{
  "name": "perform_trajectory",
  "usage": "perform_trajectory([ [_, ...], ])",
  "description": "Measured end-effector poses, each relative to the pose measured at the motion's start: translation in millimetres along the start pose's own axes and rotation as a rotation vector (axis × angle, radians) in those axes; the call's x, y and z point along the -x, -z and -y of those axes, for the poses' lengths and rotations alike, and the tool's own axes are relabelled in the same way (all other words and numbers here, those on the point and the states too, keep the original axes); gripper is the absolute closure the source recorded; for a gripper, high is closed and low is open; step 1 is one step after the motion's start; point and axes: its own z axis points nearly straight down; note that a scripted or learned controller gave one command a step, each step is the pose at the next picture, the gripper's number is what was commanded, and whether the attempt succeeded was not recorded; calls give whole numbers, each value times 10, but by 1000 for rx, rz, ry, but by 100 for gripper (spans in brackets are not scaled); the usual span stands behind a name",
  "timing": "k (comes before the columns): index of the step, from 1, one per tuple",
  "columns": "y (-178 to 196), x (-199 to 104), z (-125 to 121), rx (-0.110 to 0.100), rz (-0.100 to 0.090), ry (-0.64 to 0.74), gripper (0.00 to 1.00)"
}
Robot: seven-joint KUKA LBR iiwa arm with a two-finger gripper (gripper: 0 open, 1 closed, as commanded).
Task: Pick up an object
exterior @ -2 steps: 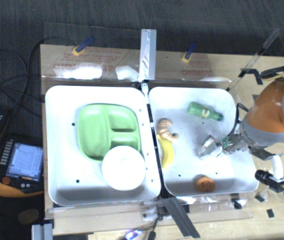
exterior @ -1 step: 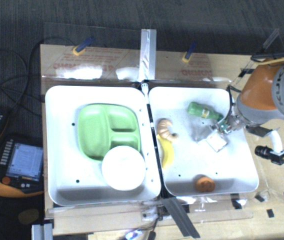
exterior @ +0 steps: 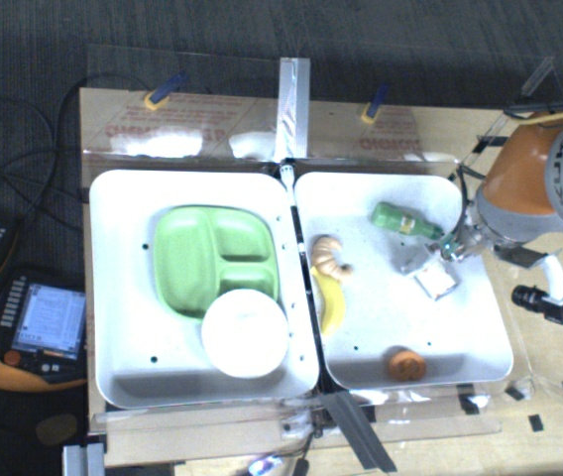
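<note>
The right bin (exterior: 480, 355) holds a green bottle (exterior: 403, 220) lying on its side at the back. A tan pastry (exterior: 327, 255) and a yellow banana (exterior: 330, 300) lie along the bin's left wall, and a small orange fruit (exterior: 406, 365) sits near the front wall. My gripper (exterior: 426, 266) reaches in from the right and hangs low over the right part of this bin. It is just in front of the bottle's cap end, and nothing is visibly held.
The left bin (exterior: 113, 355) holds a green divided plate (exterior: 212, 256) with a white round bowl (exterior: 246, 332) overlapping its front corner. A divider wall (exterior: 301, 276) separates the bins. The arm's orange band (exterior: 524, 172) stands over the right bin's right rim.
</note>
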Motion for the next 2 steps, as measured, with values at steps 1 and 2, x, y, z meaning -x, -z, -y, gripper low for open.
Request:
perform_trajectory([
  [1,-64,-177,137,4,8,-47,100],
  [2,931,-557,5,-14,-4,12,100],
])
